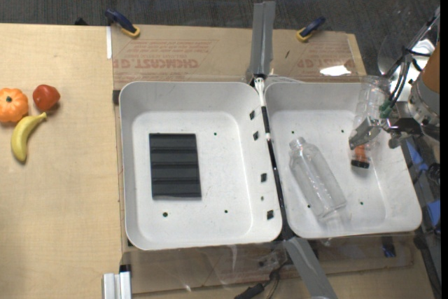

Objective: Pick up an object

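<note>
A clear plastic bottle (317, 177) lies on its side in the right bin (294, 217), its cap end pointing up-left. A small orange and black object (360, 156) sits near that bin's right side. My gripper (367, 134) hangs just above this small object, reaching in from the right, and its tip is blurred against the white floor. A black ribbed block (175, 165) lies flat in the left bin (133, 206).
The arm's wrist and cables (413, 98) crowd the right bin's far right corner. A banana (22, 136), an orange fruit (11, 106) and a red fruit (46, 96) lie on the wooden bench at the left. Blue clamps (121, 22) hold the cardboard behind the bins.
</note>
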`<state>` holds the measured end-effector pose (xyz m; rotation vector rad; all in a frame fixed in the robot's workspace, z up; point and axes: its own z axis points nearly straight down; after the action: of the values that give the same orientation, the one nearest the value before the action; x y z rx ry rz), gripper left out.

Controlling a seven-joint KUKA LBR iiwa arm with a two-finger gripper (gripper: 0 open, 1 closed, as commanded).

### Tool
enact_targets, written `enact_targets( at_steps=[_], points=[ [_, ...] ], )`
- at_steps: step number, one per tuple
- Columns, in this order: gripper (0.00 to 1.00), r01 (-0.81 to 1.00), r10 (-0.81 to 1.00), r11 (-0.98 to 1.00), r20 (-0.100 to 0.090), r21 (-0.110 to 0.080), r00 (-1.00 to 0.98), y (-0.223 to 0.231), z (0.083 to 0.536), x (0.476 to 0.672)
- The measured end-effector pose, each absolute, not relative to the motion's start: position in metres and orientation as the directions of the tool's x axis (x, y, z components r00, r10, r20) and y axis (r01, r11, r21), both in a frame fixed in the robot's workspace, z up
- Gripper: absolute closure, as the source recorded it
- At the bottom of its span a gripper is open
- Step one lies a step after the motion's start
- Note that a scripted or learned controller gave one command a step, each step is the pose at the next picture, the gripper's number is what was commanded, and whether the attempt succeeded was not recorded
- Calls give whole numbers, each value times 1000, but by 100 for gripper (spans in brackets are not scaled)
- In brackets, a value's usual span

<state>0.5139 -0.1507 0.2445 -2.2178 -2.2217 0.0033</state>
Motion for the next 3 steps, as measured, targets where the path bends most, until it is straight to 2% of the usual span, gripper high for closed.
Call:
enact_targets(
  at_steps=[1,2,3],
  points=[
    [0,997,997,-73,0,-4,73,-197,162,536],
    [0,1000,1000,-26,1,9,26,-212,107,586],
    [0,1000,1000,1,3,2,-1,-212,102,594]
  ],
)
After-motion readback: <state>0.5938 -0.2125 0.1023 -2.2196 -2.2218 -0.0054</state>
